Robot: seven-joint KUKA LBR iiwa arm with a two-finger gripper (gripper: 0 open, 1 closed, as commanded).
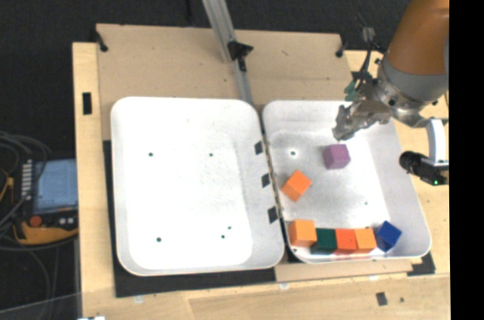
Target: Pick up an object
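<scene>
In the right bin (393, 182) a purple cube (336, 156) lies near the middle, with an orange cube (296, 185) to its lower left. Along the bin's front wall sits a row of blocks: an orange one (303, 232), a green one (326, 240), another orange one (347, 240), a lighter orange one (365, 238) and a blue one (388, 234). My gripper (344, 128) hangs just above and slightly right of the purple cube, apart from it, and nothing shows between its fingers.
The left bin (189, 182) lies beside the right one, with black clips (262, 160) along the shared edge. A slanted metal pole (219, 16) rises behind the bins. A blue device with cables (49, 194) sits off the bench's left side.
</scene>
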